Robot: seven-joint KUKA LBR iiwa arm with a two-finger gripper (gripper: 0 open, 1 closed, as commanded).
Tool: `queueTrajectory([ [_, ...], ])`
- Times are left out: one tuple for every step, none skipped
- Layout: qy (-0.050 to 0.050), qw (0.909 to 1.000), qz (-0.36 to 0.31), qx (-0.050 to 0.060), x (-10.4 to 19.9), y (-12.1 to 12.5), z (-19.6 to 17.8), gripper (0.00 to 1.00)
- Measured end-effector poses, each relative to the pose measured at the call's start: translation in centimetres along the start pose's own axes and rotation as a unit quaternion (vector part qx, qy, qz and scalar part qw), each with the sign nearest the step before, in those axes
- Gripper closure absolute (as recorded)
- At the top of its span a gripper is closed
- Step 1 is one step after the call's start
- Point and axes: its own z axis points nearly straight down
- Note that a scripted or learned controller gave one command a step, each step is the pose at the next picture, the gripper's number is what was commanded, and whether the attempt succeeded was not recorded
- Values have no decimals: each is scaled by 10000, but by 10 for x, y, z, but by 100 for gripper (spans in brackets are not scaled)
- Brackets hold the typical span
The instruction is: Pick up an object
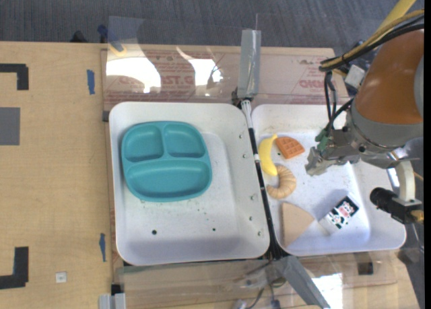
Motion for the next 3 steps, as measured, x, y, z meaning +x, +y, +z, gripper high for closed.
queueTrajectory([
  [5,9852,1717,15,48,-7,59,100],
  [-4,8908,4543,3,69,10,68,100],
  [8,7788,6273,3,140,-13,51,100],
])
